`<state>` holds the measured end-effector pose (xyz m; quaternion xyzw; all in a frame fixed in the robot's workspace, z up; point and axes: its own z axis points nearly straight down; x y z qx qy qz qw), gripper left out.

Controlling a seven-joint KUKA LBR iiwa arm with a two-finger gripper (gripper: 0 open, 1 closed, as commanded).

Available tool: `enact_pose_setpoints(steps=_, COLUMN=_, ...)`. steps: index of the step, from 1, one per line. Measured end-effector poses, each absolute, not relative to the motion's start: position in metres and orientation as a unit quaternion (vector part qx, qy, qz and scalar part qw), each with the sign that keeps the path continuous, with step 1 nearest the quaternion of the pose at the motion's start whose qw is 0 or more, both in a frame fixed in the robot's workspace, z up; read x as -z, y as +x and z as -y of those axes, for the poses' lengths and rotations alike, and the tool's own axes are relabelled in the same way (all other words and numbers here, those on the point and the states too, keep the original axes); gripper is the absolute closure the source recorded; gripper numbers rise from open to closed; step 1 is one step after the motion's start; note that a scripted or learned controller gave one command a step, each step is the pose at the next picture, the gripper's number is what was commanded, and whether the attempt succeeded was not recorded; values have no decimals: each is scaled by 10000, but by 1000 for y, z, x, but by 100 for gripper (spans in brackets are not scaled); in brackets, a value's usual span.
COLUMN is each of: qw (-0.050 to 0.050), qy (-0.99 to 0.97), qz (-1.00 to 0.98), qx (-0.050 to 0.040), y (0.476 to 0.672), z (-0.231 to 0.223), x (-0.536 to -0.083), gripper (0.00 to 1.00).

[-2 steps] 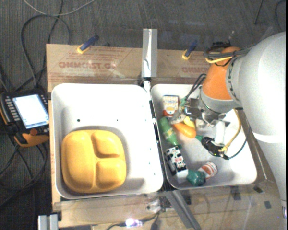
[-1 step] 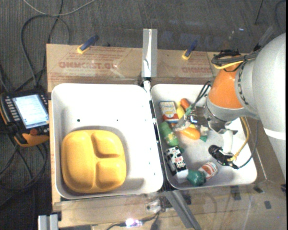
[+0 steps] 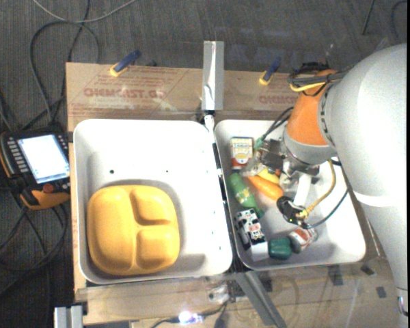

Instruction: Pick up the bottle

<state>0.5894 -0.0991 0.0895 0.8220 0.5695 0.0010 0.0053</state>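
Observation:
A small green bottle (image 3: 241, 189) lies in the right bin (image 3: 342, 241) near its left wall. An orange carrot-shaped item (image 3: 267, 186) rests just to its right. My gripper (image 3: 285, 175) hangs low over the middle of the right bin, below the orange wrist band. It sits right of the bottle and above the orange item, with cables around it. Nothing can be made out between its fingers.
The right bin also has a yellow-labelled box (image 3: 242, 150) at the back, a black-and-white item (image 3: 249, 227), a dark green block (image 3: 280, 249) and a red-and-white can (image 3: 303, 236) at the front. A yellow sectioned tray (image 3: 132, 228) lies in the left bin (image 3: 150, 142).

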Motion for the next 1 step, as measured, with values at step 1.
enact_pose_setpoints(steps=1, qw=-14, qy=8145, qz=-5801, qx=37, y=575, z=144, x=-122, gripper=0)
